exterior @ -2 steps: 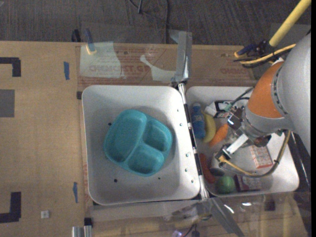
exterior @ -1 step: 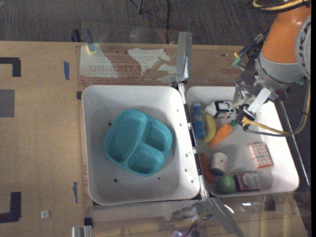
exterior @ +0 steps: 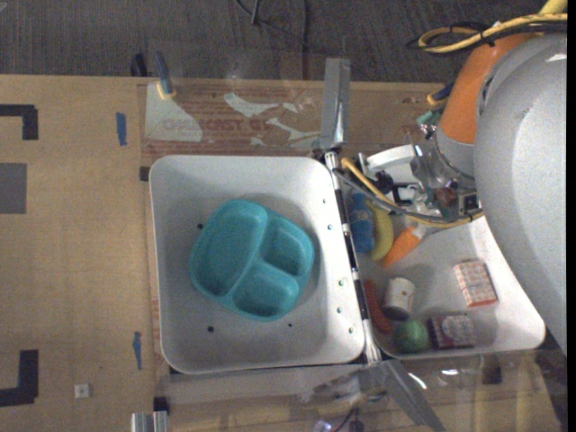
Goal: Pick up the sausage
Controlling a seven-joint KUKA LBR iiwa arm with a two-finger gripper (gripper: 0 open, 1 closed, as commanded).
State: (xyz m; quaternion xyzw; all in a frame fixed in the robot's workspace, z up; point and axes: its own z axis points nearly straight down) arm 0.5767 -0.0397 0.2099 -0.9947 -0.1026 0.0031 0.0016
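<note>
The sausage (exterior: 374, 305) is a short red-brown link lying along the left wall of the right bin (exterior: 513, 327), just left of a white cup (exterior: 399, 296). My gripper (exterior: 432, 193) hangs over the far end of that bin, under the orange band, well above and to the right of the sausage. Cables and the wrist body hide its tips. Nothing that I can see is held in it.
Near the gripper lie a banana (exterior: 382, 232), a blue toy (exterior: 362, 224) and an orange carrot (exterior: 402, 245). A green ball (exterior: 411, 335), a dark packet (exterior: 452, 331) and a pink box (exterior: 473, 283) sit at the near end. The left bin (exterior: 180, 331) holds a teal divided plate (exterior: 252, 257).
</note>
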